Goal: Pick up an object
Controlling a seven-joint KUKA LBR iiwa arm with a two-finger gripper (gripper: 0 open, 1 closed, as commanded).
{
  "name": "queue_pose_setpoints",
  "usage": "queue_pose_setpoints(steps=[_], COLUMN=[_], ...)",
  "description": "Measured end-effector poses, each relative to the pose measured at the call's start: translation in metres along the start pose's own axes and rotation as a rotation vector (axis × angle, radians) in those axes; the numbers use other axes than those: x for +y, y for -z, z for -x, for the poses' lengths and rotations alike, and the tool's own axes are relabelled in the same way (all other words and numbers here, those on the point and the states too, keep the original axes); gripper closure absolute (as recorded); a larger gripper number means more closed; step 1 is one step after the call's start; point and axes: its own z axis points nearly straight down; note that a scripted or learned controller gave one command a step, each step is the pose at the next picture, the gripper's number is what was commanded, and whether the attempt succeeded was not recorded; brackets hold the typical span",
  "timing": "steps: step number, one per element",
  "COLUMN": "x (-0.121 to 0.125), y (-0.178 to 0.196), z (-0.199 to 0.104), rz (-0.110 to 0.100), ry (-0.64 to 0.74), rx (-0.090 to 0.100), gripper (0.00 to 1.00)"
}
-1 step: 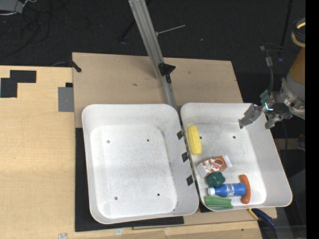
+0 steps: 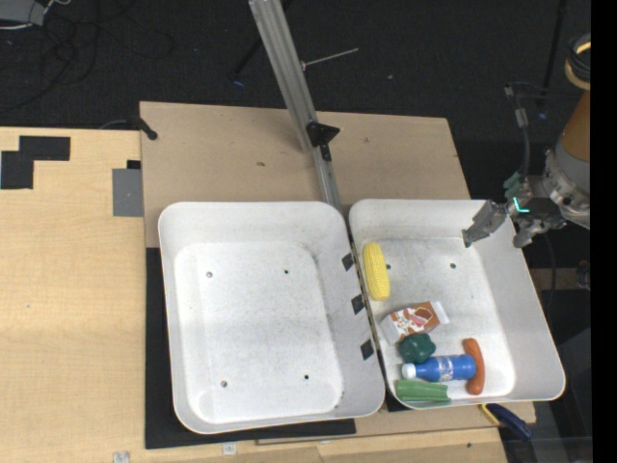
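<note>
The right bin (image 2: pixel 501 287) holds several small objects: a yellow corn cob (image 2: pixel 375 269) by its left wall, a red and white packet (image 2: pixel 415 317), a dark green lump (image 2: pixel 416 346), a blue bottle (image 2: pixel 441 367), a green pod (image 2: pixel 422 391) and an orange sausage-shaped piece (image 2: pixel 472 366). My gripper (image 2: pixel 501 226) hangs over the far right corner of that bin, its two dark fingers spread apart with nothing between them. It is well to the right of and beyond the objects.
The left bin (image 2: pixel 255 316) sits beside the right one, with black clips (image 2: pixel 355 302) on the shared wall. A slanted metal rail (image 2: pixel 292 85) runs from the back down to the bins. Wooden boards lie at the left and behind.
</note>
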Motion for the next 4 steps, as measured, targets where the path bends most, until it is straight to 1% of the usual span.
queue_pose_setpoints(steps=[1, 2, 3, 4], x=[0.005, 0.007, 0.016, 0.016], y=[-0.049, -0.093, -0.145, -0.131], z=[0.006, 0.006, 0.004, 0.005], rz=[-0.005, -0.005, -0.005, -0.001], ry=[-0.001, -0.001, 0.001, -0.003], rx=[0.001, 0.001, 0.001, 0.000], gripper=[0.00, 0.00, 0.00, 1.00])
